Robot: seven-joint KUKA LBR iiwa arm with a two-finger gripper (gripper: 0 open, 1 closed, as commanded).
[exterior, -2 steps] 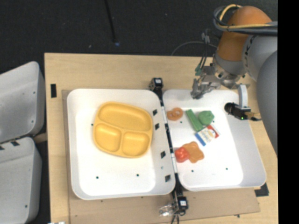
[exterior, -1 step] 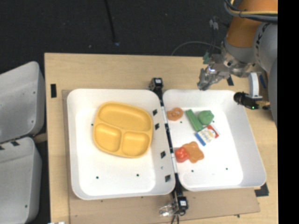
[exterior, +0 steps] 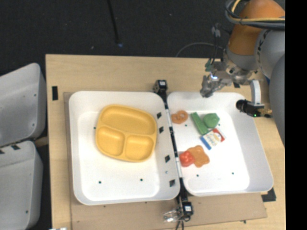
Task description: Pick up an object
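- Jaws (exterior: pixel 209 88): I see them above the far rim of the right bin (exterior: pixel 249 143); I cannot tell how far open they are, and nothing shows between them.
- Right bin, contents: orange ring (exterior: pixel 180 117), green piece (exterior: pixel 205 121), small printed packet (exterior: pixel 213 138), red-and-orange toy (exterior: pixel 194 157).
- Left bin (exterior: pixel 81 143): yellow divided plate (exterior: pixel 126 132).
- Surface (exterior: pixel 120 73): carries both bins.

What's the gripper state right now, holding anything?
Gripper: over the back rim of the right bin, nothing seen between it and the bin; open or shut cannot be told.
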